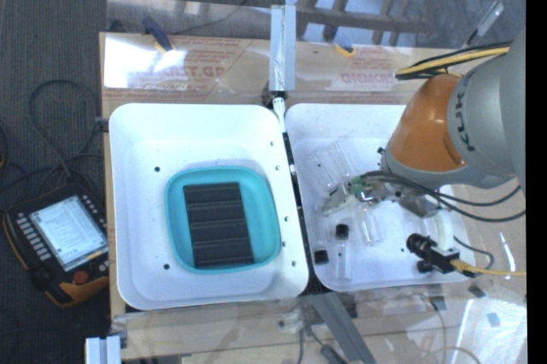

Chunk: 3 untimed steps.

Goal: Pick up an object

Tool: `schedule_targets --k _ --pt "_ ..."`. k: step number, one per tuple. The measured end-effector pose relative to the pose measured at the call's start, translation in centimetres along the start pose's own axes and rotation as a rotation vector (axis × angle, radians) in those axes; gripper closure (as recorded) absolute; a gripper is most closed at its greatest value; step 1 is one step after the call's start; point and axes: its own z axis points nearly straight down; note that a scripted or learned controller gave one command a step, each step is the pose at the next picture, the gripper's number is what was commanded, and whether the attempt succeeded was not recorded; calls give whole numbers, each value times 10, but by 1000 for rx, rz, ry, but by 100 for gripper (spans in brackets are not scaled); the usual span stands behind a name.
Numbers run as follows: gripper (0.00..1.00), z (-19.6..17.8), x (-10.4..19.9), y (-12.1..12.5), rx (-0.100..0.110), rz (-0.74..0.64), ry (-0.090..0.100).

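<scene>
Closest to my camera, the grey arm (496, 110) with its orange band (427, 132) comes in from three o'clock over the right bin (299, 119). I see the gripper (369, 190) low near that bin's centre; whether it pinches anything I cannot tell. Clear plastic pieces (338, 161) lie just at its ten o'clock, a small black cube (341, 230) at its seven o'clock, another black piece (320, 255) farther the same way. At nine o'clock, the left bin (137, 140) holds a teal tray (179, 191) with a dark ribbed insert (220, 224).
</scene>
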Motion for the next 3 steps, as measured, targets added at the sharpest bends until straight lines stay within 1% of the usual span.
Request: schedule_targets --k 1,2,3 --pt "100 -10 0 2 -4 1 1" --pt "0 -10 0 2 -4 1 1" --pt "0 2 -30 64 2 43 2"
